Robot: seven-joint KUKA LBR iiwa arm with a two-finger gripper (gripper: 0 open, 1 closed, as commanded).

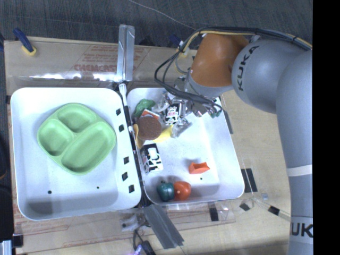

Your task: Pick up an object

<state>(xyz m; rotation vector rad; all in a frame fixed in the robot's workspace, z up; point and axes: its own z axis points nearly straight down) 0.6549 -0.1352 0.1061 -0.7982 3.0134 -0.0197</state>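
Because the camera looks down at a slant, items are listed from the bottom of the view upward, with clock bearings taken from the middle of the right bin [234, 182].

1. Dark green round piece [165, 191] and orange-red round piece [182, 190], touching each other, at 6 o'clock against the near wall.
2. Small orange wedge [199, 167], at 5 o'clock, alone on bare floor, well apart from the rest.
3. Black-and-white printed block [152, 159], at 8 o'clock beside the divider, long axis running 12 to 6.
4. Brown disc [149, 126] at 10 o'clock, a yellow piece [164, 134] just beside it, a green piece [143, 108] beyond at 11 o'clock.
5. Gripper [175, 118], at 12 o'clock, low among the far cluster; whether its jaws stand wide or narrow cannot be told, and nothing can be confirmed as held.
6. Grey arm [276, 73] with orange band [215, 60], entering from 3 o'clock.
7. Left bin [21, 158], bearing a green divided plate [77, 137].

Judgement: the likeliest object is the brown disc and yellow piece, lying toward 8 o'clock from the tool, close by. Crowding there risks a poor grasp; the orange wedge would be cleaner.
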